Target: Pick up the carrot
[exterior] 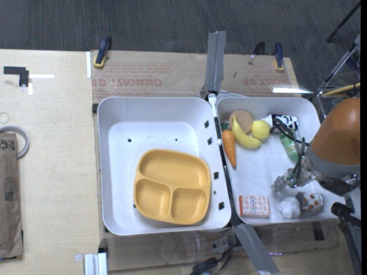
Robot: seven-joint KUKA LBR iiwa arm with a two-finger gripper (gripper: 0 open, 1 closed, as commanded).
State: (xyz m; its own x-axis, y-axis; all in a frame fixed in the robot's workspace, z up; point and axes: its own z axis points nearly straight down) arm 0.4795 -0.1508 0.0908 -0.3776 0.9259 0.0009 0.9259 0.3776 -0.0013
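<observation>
Slanted overhead view of a pale wooden worktop (46, 125) bearing two shallow white bins side by side. In the left bin (103, 153), a yellow divided plate (172, 187). In the right bin (312, 105), the carrot (229, 148): orange, lying lengthwise close against the bin's left wall, just beside the divider between the bins, thick end toward the far side, tip toward the near side. Touching or nearly touching the thick end, a banana (245, 136), with a brown rounded fruit (242, 120) behind it and a yellow lemon-like fruit (261, 129) to its right. Nearer the camera, a small red-and-white packet (254, 205) and a white lump (289, 207). Reaching in from the right, the grey arm with its orange band (341, 136). End effector (287, 182) low over the near right part of the right bin, well apart from the carrot, with nothing seen in its grasp. Open or closed: cannot tell at this size. Judged step: the approach, not yet over the target. To do it well: travel left across the bin, passing clear of the banana; line up across the carrot's narrow width, not along its length; aim at the lower half, away from the banana; allow room on the wall side; descend straight, close gently, lift vertically. Likely risks: scraping the bin wall, nudging the banana, or rolling the carrot aside.
</observation>
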